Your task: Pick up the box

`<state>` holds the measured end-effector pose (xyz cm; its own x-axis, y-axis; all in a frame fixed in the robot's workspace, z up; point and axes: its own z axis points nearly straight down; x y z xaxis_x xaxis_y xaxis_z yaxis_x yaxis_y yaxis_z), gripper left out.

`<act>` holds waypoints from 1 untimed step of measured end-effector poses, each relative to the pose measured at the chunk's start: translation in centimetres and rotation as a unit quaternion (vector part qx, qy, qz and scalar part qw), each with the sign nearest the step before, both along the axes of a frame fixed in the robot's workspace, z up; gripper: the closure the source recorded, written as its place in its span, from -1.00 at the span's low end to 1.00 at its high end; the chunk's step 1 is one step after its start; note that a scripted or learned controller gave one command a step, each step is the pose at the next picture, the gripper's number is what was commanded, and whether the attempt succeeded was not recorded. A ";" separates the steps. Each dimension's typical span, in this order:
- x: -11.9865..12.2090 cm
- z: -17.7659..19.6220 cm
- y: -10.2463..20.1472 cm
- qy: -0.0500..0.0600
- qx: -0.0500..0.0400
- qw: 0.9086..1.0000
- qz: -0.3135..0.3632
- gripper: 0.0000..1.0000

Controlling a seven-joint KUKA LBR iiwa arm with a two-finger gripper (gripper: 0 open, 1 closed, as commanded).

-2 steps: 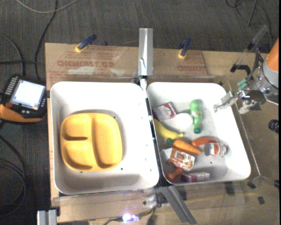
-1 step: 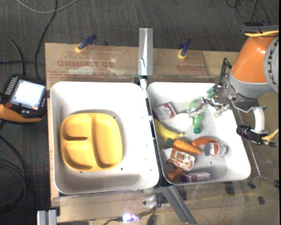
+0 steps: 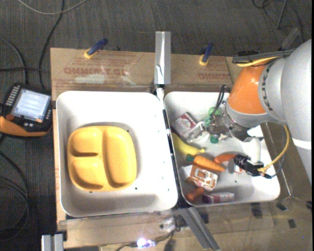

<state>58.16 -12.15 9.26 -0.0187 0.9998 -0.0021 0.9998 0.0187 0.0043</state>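
The gripper (image 3: 208,131) is positioned low over the upper part of the right bin (image 3: 269,192). Whether it is open or closed cannot be determined. The box (image 3: 184,123), red and white, lies in the same bin immediately left of the gripper, near the bin's upper left wall. A banana (image 3: 187,148) and a carrot (image 3: 208,164) lie below the gripper. The left bin (image 3: 94,99) contains a yellow divided tray (image 3: 101,157).
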 end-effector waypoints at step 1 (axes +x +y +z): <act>7.8 -0.4 -2.3 -0.001 -0.003 0.994 -0.109 -1.00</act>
